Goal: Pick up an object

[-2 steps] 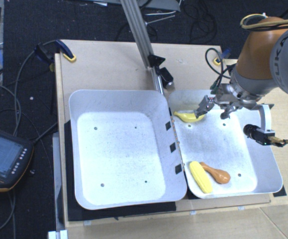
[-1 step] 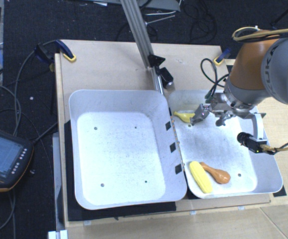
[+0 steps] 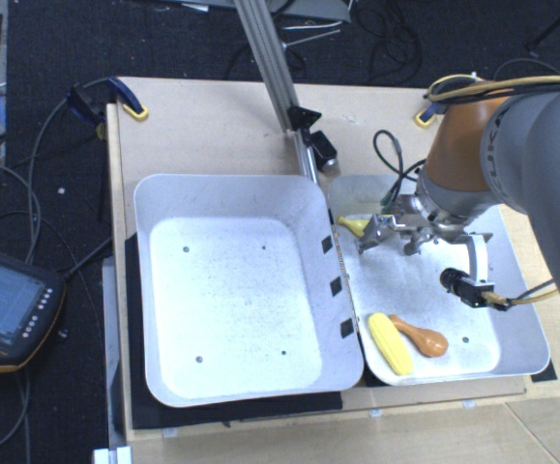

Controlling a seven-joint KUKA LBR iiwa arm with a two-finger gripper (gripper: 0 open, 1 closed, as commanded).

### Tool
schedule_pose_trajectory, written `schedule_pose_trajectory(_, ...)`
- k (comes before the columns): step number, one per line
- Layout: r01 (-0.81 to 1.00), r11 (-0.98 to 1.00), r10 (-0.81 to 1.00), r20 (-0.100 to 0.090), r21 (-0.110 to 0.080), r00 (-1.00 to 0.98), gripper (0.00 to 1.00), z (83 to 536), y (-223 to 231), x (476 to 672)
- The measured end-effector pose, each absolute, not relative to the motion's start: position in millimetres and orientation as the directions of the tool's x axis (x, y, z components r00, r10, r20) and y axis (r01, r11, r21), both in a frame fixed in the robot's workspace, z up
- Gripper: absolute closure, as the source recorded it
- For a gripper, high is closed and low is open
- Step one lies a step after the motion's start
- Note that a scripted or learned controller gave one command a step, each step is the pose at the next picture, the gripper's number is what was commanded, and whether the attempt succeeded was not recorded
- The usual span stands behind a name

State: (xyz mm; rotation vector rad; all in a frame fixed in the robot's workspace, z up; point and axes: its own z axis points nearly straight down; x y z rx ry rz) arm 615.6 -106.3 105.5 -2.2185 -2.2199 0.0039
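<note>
My gripper (image 3: 389,244) hangs low over the upper left part of the right bin (image 3: 517,348), its fingers spread open with nothing between them. A small yellow object (image 3: 353,225) lies just left of the left finger, close to the bin's wall and partly hidden. Near the front of the same bin lie a yellow corn-like piece (image 3: 391,343) and an orange-brown drumstick-shaped piece (image 3: 425,338), touching each other. Both are well below the gripper.
The left bin (image 3: 231,288) sits beside the right one, sharing a raised divider (image 3: 339,278). A slanted aluminium pole (image 3: 275,61) rises from behind the bins. A black fitting with a yellow cable (image 3: 463,286) hangs off the wrist. A teach pendant (image 3: 4,307) lies on the floor at the left.
</note>
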Motion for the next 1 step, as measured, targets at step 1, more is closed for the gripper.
schedule_pose_trajectory(1, 1.000, 0.001, 1.000, 0.000, -0.001, -0.001, 0.00, 94.8, -105.9, 615.4)
